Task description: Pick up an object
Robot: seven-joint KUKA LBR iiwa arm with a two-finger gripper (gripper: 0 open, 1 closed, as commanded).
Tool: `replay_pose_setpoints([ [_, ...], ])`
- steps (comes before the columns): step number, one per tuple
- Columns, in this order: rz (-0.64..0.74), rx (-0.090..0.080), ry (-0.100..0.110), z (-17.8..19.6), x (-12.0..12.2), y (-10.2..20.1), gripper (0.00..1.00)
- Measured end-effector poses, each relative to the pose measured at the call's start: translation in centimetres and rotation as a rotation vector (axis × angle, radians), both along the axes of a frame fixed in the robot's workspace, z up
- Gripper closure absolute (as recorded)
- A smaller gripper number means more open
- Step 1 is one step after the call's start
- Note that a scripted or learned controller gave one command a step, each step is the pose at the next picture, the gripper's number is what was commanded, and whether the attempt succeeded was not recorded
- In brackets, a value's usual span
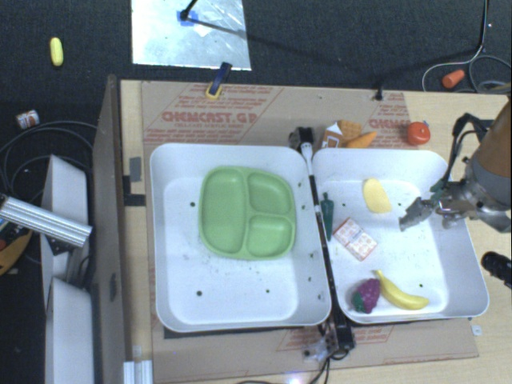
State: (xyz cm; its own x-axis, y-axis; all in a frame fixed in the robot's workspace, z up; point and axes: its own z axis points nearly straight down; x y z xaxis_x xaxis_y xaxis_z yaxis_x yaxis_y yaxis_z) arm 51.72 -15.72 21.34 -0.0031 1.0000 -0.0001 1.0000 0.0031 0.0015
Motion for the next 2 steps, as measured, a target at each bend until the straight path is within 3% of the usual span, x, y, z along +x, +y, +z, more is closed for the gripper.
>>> replay_pose_setpoints([
  [1,-0.004,-0.003,0.0,-6.7,4.3,-5.2,0.0],
  [2,0.008,0.002,-0.001,-11.2,9.9,0.3,0.0],
])
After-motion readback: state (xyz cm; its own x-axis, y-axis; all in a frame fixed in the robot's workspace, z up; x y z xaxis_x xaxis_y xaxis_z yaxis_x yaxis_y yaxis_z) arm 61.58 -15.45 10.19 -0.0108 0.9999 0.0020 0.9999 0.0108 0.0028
